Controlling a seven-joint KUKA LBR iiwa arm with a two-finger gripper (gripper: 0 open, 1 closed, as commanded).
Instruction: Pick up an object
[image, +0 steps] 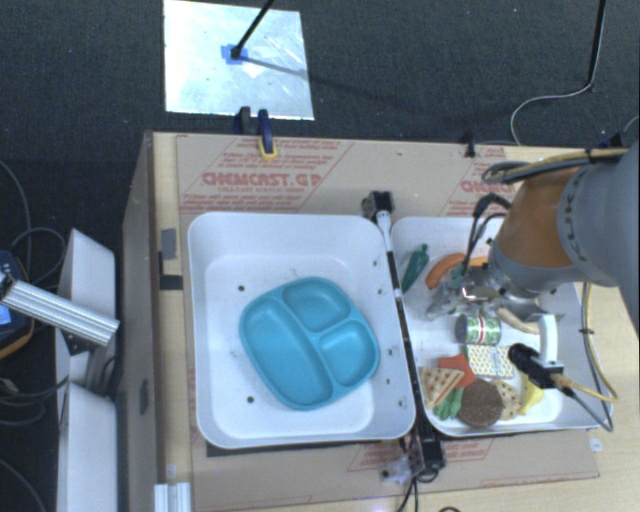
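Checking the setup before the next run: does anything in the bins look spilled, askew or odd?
Nothing looks spilled or damaged. The blue divided plate lies flat but turned at an angle in the left bin. The toy food, including a small can on its side, is heaped in the right bin under the gripper.

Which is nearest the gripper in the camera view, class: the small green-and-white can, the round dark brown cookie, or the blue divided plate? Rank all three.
Measured from the gripper:
1. Small green-and-white can, right bin, just below it.
2. Round dark brown cookie, right bin's front edge.
3. Blue divided plate, left bin.
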